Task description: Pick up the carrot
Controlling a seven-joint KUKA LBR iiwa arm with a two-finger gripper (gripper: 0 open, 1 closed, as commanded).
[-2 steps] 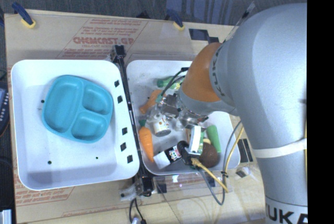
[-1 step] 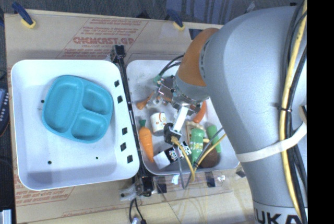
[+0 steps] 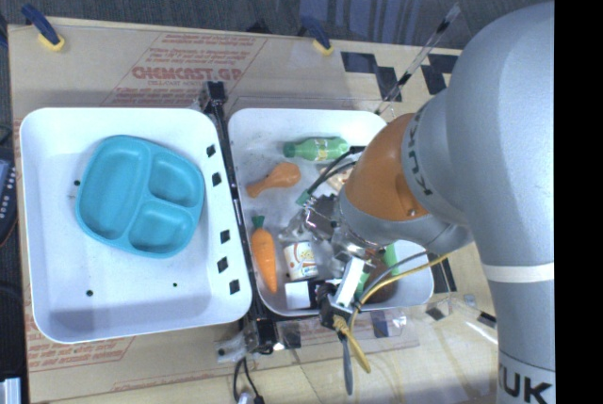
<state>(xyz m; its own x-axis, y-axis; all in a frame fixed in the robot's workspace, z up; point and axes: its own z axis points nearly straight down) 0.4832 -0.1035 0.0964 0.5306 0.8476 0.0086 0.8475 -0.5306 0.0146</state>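
step: approach, carrot not yet held | my claw (image 3: 316, 253) low in right bin (image 3: 391, 124), spread: cannot tell | carrot (image 3: 265, 261) just left of it by the bin's left wall | next: shift left, descend over it | far: 1 green bottle (image 3: 316, 148)

robot lab: clamped bench (image 3: 141, 72), bins (image 3: 38, 204)

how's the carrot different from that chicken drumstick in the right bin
The carrot is bright orange; the chicken drumstick is paler, tan-orange. The carrot lies lengthwise along the right bin's left wall, near the front; the drumstick lies crosswise, farther back and nearer the middle. The carrot is an even, tapered shape; the drumstick has a bulbous end narrowing to a thin one. Both lie flat in that bin.
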